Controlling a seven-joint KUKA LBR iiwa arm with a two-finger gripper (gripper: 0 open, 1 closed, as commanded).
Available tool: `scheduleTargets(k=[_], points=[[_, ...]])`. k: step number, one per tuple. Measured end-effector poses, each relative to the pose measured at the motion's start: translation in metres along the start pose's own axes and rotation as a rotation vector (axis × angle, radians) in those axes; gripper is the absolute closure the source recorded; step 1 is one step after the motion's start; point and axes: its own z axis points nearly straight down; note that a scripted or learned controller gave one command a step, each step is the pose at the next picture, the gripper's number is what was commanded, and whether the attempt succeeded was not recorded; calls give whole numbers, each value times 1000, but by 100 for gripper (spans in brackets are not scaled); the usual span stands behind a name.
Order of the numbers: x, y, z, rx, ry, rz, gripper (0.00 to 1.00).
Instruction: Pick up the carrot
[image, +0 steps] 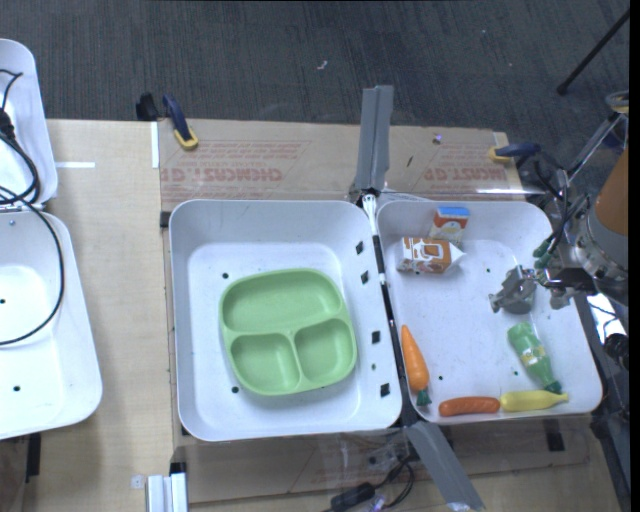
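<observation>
Right bin (560, 330): carrot (414, 358) leaf end indistinct.

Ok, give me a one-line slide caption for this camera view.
End effector hovers over the right bin, apart from the carrot at its left wall; green divided plate in the left bin.

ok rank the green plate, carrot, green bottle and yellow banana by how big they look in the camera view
1. green plate, by far the largest
2. carrot, green bottle and yellow banana look about alike in length; too close to rank.
</observation>
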Motion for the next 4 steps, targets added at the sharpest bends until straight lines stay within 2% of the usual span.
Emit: scheduleTargets(k=[1, 2, 3, 4], points=[[82, -18, 57, 1, 0, -217, 0], [46, -3, 57, -1, 0, -158, 0], [33, -15, 155, -5, -7, -470, 0], [161, -17, 56, -2, -2, -524, 0]])
